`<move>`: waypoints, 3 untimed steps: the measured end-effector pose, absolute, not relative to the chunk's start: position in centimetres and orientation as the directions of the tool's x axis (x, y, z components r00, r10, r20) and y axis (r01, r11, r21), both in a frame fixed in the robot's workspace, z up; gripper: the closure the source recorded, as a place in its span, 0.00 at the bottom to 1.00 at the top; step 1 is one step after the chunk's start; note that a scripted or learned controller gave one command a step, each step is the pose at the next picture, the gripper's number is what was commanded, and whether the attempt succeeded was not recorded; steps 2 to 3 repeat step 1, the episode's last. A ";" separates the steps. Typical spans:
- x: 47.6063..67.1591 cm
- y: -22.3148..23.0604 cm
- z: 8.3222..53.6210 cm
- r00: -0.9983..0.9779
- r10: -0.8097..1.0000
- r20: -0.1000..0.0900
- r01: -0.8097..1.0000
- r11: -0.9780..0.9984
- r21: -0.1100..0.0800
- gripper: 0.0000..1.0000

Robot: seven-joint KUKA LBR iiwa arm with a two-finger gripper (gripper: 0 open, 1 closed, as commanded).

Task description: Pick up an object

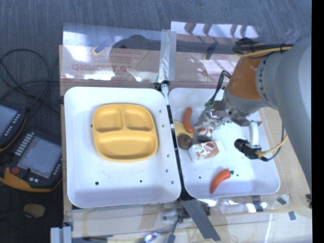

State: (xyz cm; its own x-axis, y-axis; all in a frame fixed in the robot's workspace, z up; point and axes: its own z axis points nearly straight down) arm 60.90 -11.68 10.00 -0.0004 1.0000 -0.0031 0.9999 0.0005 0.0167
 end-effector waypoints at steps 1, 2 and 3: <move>62.2 -7.1 20.3 -0.003 1.000 -0.002 1.000 0.003 -0.002 1.00; 62.2 -7.1 20.3 -0.003 1.000 -0.002 1.000 0.003 -0.002 1.00; 62.2 -7.1 20.3 -0.003 1.000 -0.002 1.000 0.003 -0.002 1.00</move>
